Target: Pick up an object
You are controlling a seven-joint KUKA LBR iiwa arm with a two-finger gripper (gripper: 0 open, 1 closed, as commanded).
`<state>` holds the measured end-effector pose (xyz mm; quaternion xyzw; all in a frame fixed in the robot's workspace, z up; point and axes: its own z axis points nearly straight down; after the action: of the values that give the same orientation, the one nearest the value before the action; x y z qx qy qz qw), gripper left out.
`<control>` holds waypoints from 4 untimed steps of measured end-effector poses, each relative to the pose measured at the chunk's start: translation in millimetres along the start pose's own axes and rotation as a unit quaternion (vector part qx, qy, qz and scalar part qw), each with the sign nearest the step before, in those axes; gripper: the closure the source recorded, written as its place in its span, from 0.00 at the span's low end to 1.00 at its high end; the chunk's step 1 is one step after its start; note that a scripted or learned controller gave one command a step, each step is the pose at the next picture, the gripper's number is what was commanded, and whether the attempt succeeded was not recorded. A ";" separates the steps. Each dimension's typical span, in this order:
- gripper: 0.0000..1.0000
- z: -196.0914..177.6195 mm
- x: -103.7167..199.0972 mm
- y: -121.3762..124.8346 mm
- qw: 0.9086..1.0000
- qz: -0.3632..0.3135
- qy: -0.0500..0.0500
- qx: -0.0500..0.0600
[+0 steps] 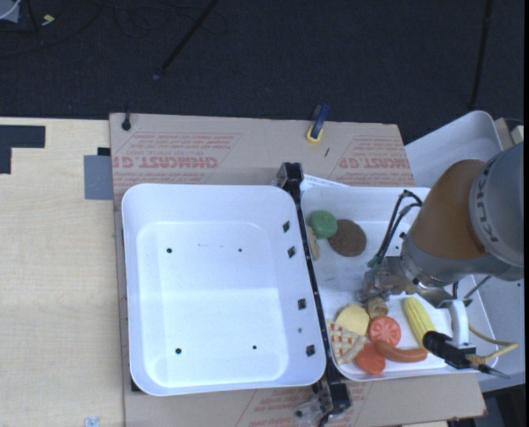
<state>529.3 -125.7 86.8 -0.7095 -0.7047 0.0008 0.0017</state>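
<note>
Two white bins (140, 238) sit on cardboard (202, 154) over dark floor (246, 43); gripper (381, 285) state unclear.

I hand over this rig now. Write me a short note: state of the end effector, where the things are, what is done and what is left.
End effector: low inside the right bin, above the pile of toy food; no thing is seen held in it.
Things, all in the right bin: green disc and brown disc at the far end; corn cob, tomato and sausage at the near end.
Left bin: beside it.
Done: the reach into the bin.
Left: grasp one thing and lift it.
</note>
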 end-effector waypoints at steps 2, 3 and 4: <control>1.00 -103.1 77.9 75.8 1.000 -0.004 0.000 -0.001; 1.00 -101.8 83.4 45.3 1.000 -0.001 0.000 0.001; 1.00 -100.3 107.3 58.7 1.000 -0.003 0.000 -0.001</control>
<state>589.1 -18.9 187.0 -0.7070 -0.7072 0.0006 0.0011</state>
